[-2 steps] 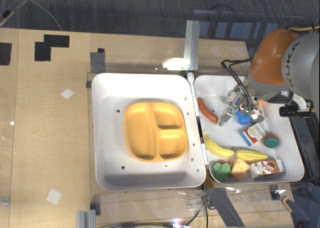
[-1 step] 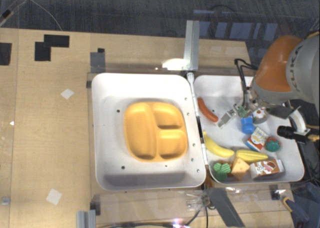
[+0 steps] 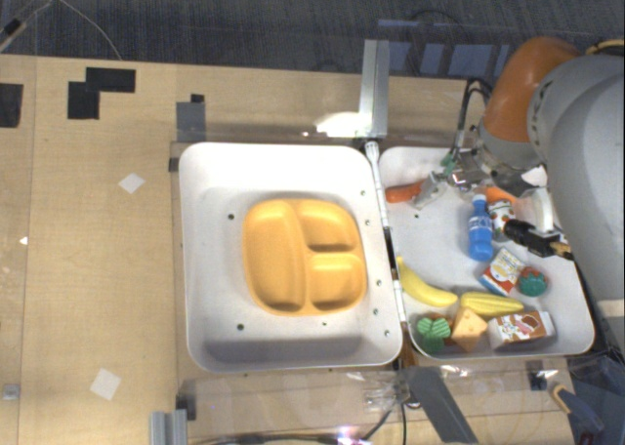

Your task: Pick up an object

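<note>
My gripper (image 3: 427,191) hangs low over the back left part of the right bin (image 3: 578,336), with the grey arm and its orange band reaching in from the right. Its tip is right beside an orange carrot-like piece (image 3: 398,193) on the bin floor; I cannot tell whether they touch. A blue bottle (image 3: 479,229) lies just right of the gripper. Further forward are two yellow bananas (image 3: 426,288) (image 3: 491,303), a green toy (image 3: 434,329), an orange cheese wedge (image 3: 470,328), a small carton (image 3: 517,328), a red and white packet (image 3: 503,273) and a round teal piece (image 3: 532,285).
The left bin (image 3: 210,238) holds a yellow divided plate (image 3: 301,255) at its middle. A metal post (image 3: 375,82) stands behind the wall between the two bins. Objects crowd the front of the right bin.
</note>
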